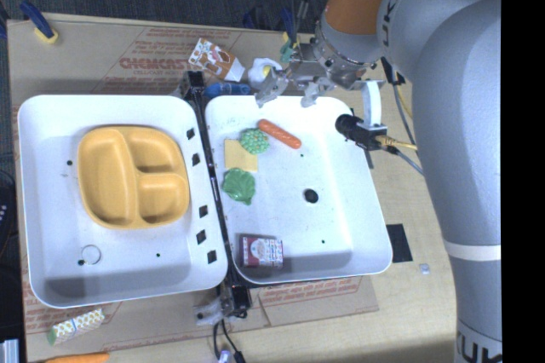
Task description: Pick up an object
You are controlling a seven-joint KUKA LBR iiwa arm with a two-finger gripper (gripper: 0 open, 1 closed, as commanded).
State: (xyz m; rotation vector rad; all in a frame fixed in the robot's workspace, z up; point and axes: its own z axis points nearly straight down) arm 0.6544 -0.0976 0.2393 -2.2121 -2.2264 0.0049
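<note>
My gripper (288, 92) hangs over the far edge of the right bin (358, 208), its fingers (266, 90) spread open with nothing between them. Just below it in that bin lie an orange carrot (279, 134), a round green piece (254, 140) and a yellow block (239, 156). A green leafy piece (239, 185) sits nearer the bin's left wall. At the near edge lies a dark red box (260, 251). A small black disc (311, 197) rests mid-bin.
The left bin (43, 131) holds a yellow divided plate (134, 175) and a clear ring (90, 255). Behind the bins lie a printed packet (210, 56), a blue item (226, 87) and a white item (260, 66). The arm's bulk fills the right side.
</note>
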